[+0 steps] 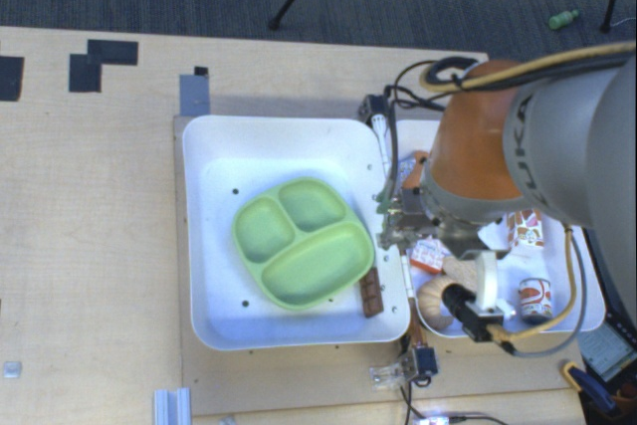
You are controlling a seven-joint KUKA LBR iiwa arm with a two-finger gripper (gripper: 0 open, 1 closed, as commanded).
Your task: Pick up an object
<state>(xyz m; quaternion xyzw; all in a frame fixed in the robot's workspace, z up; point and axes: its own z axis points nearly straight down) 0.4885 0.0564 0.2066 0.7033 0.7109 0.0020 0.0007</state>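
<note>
arm (518, 144): grey-orange bulk hides most of right bin (595, 309); jaws' state unreadable | left bin (199, 244): smooth white, shallow | plate (304, 242): green, three-compartment, matte, rounded | red-white can (534, 298): right bin, partly visible | brown bar (370, 294): beside plate, left bin

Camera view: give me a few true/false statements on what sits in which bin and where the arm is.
1. A green divided plate lies in the left bin. True.
2. A brown bar lies beside the plate's lower right edge. True.
3. The arm hangs over the left bin. False: it is over the right bin.
4. The plate's compartments hold food. False: they look bare.
5. A small can with red print stands in the right bin. True.
</note>
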